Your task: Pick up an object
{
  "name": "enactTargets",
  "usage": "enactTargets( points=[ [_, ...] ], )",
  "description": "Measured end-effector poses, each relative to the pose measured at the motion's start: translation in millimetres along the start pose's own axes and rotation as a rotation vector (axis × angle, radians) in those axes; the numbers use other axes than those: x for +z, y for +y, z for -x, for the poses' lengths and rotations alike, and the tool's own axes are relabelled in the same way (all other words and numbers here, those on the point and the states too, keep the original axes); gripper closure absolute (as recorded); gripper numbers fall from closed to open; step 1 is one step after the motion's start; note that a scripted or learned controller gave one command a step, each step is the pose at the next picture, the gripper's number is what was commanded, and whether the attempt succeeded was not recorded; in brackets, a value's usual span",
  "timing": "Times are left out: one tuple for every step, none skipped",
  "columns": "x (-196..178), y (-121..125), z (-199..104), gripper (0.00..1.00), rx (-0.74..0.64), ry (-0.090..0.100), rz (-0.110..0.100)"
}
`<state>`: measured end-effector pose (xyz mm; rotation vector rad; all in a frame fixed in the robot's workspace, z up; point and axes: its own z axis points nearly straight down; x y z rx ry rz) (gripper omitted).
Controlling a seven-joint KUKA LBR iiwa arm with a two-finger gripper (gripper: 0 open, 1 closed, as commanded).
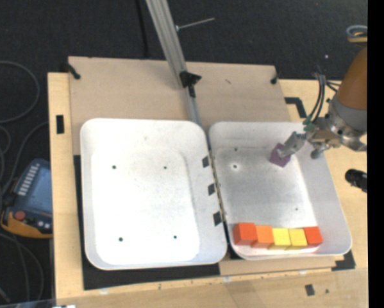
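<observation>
pincer (299, 142) hangs over the far right corner of the right bin (320, 191), reaching in from the right; whether it is open or closed, i cannot tell. beneath it spreads the table (140, 88), with the left bin (140, 191) well off to its left. a row of orange and yellow blocks (277, 235) lies along the near wall, well apart. just beside the pincer tip sits a small purple block (280, 156), seemingly touching; no grasp shows, so lifting remains.

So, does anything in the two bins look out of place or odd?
Mostly tidy. A row of orange and yellow blocks lies neatly along the right bin's near edge. The small purple block sits alone at the far side, just by the gripper.
</observation>
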<state>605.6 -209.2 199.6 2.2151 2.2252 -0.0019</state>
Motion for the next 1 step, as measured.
enactTargets(
  points=[
    [106.6,64.2,5.8,0.0,0.0,0.001,-0.001]
  ],
)
